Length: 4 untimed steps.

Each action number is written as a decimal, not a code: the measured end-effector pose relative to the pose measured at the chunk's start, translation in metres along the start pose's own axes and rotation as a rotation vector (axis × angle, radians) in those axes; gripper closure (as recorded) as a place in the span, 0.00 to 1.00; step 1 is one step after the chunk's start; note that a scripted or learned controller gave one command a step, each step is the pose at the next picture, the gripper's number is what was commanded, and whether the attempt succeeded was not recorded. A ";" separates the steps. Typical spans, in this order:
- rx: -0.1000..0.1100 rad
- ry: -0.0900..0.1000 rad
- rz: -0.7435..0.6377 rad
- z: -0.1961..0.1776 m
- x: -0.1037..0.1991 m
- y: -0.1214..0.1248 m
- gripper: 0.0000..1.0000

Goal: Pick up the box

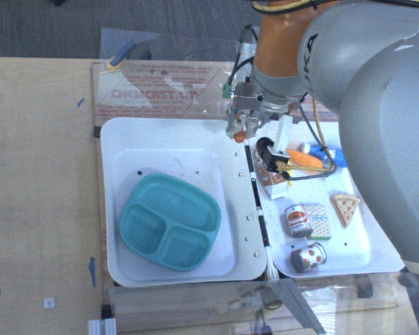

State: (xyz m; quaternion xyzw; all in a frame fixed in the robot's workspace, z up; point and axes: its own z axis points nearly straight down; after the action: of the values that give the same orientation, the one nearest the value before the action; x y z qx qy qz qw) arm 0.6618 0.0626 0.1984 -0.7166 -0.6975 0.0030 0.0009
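White-and-brown box (274, 180) lies tilted in your right bin (356, 257), beside the carrot (305, 159); gripper (239, 132) above it, finger state unreadable.

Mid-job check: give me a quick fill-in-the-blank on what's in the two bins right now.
The teal tray lies in the ____ bin.
The pizza slice lies in the ____ bin.
The tray has ____ compartments.
The gripper hangs over the ____ edge of the bins.

Missing words: left; right; three; far
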 end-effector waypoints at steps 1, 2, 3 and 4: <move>0.001 0.002 -0.040 0.004 0.039 -0.023 1.00; -0.003 0.002 -0.026 -0.035 0.010 -0.040 1.00; -0.005 0.001 -0.061 -0.018 0.000 0.005 1.00; -0.002 0.001 -0.050 -0.012 0.013 0.005 1.00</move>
State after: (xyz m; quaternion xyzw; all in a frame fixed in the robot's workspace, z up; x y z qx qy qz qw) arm 0.6671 0.0757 0.2107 -0.6990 -0.7151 0.0018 0.0006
